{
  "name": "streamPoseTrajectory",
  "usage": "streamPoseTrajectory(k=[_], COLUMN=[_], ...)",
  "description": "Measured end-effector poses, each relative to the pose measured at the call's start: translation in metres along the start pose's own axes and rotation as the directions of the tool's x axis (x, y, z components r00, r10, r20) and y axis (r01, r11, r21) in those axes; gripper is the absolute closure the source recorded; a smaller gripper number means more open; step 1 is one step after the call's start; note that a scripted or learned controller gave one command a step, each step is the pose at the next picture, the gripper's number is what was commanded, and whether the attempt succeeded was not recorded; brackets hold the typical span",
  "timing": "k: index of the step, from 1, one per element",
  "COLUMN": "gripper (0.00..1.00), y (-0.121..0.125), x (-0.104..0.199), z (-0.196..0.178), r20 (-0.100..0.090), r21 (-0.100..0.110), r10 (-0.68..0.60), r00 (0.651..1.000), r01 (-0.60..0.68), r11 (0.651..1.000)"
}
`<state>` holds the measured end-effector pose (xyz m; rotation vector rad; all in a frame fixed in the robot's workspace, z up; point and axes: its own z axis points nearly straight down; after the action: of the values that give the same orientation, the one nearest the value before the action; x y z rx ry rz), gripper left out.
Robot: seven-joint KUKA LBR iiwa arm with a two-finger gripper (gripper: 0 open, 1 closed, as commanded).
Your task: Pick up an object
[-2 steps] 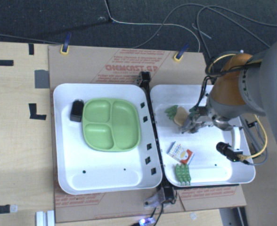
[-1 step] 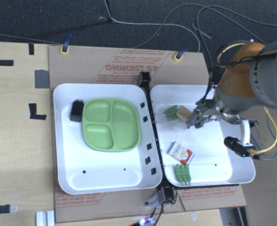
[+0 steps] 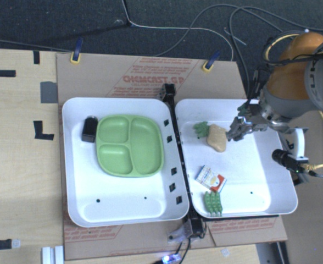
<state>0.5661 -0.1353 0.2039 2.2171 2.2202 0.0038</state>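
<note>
inspector: potato [image 3: 217,138], tan and rounded, is the nearest thing to the pincer [image 3: 237,131], so i take it as the object for this pick. it lies in the right bin [image 3: 271,202], toward the far side.

clerk: start from the pincer, please.

inspector: the pincer hangs over the right bin, dark, at the end of the grey arm [image 3: 293,87] coming in from the right. whether it is spread or pressed together i cannot tell; the tip is a dark blur from this height. nothing is visibly pinched.

clerk: and the potato from it?

inspector: just beside it, on the side toward the middle divider and slightly nearer the camera. whether they touch i cannot tell. its long axis runs roughly from far to near, tilted a little.

clerk: what does that mean for the move?

inspector: in my judgement, a short shift toward the divider, then down, with the pinch taken across the narrow width.

clerk: anything crowding it?

inspector: a small green toy [image 3: 201,129] sits touching or almost touching the potato on its far divider side. a sloppy closure could catch both.

clerk: further out?

inspector: a red and white packet [image 3: 211,179] and a green block [image 3: 213,202] lie nearer the front, well apart from the pincer. the left bin [image 3: 79,202] holds a green divided plate [image 3: 131,146] and a small black object [image 3: 89,129].
</note>
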Motion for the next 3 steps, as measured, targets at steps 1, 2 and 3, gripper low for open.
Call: streamPoseTrajectory(k=[1,2,3], gripper=[1.00,1.00,1.00], y=[-0.007,-0.006,-0.020], x=[0.053,0.102,0.149], z=[0.007,-0.002,0.001], r20=[-0.002,-0.003,-0.002], r21=[0.006,0.005,0.008], r10=[-0.004,-0.005,-0.004], r00=[1.000,1.000,1.000], r01=[0.004,0.005,0.004], r11=[1.000,1.000,1.000])
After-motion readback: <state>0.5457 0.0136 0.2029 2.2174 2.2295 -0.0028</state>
